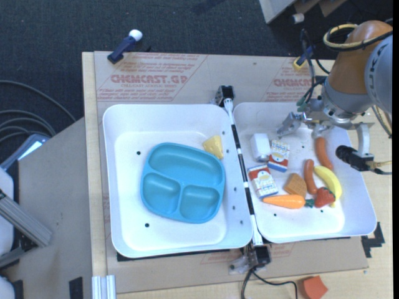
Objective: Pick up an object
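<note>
The right bin (355,220) holds several toy foods: a white block (260,145), a small red and blue carton (280,155), an orange carton (263,181), a bread slice (295,184), a carrot (283,200), two sausages (309,174) (322,151), a banana (328,179) and a strawberry (323,197). My gripper (307,124) hangs over the far part of this bin, above and right of the white block. Its fingers (288,124) are spread open with nothing between them.
The left bin (118,167) holds a blue compartment plate (182,182) and a yellow cheese wedge (214,146) near the divider. A blue and white marker (124,46) lies on the bench's far left corner. An orange block (313,286) sits by the near edge.
</note>
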Robot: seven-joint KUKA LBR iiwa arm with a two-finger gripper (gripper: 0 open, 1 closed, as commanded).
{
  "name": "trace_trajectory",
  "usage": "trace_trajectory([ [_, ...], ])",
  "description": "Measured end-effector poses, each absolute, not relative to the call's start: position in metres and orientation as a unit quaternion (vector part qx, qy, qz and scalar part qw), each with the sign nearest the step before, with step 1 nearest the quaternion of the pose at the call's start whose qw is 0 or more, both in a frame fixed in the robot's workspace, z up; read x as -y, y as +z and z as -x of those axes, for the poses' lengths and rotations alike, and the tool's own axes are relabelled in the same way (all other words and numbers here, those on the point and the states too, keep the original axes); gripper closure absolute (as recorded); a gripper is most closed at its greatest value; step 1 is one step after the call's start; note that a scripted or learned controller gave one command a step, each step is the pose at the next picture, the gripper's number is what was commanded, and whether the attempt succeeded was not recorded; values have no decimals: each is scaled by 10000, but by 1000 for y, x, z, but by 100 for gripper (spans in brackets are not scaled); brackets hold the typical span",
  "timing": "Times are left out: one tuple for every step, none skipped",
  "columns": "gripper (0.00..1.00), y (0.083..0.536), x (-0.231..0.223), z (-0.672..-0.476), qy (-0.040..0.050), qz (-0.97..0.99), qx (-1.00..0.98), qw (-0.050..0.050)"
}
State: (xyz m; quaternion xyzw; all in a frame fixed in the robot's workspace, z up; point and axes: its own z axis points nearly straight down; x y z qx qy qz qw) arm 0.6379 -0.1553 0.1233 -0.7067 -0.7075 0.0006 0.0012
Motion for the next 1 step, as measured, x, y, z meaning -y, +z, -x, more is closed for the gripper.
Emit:
trace_trajectory([
  [0,89,182,-631,-23,7071,7071,-12],
])
